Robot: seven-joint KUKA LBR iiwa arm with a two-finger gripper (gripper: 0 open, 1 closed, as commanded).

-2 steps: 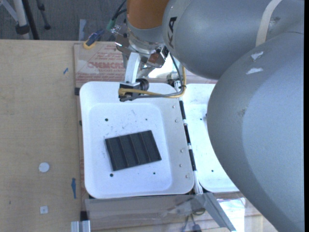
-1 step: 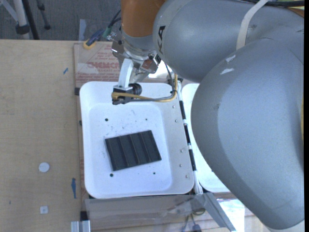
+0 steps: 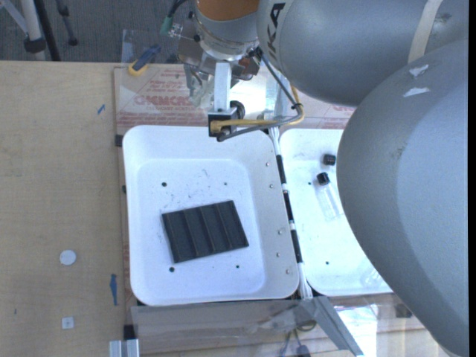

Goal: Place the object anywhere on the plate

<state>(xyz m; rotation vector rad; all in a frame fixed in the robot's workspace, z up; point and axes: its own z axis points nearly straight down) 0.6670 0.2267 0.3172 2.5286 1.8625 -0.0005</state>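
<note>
1. Pale wooden bench [image 3: 59,169] bears two shallow white bins side by side, smooth plastic with rounded corners.
2. One dark ribbed rectangular plate [image 3: 204,231] lies flat in the left bin [image 3: 141,199], below the gripper [image 3: 221,103].
3. One clear tube-like object [image 3: 328,196] with black ends lies in the right bin [image 3: 320,266], down-right of the gripper.
4. Whether the gripper's jaws are parted or holding anything, I cannot tell.
</note>
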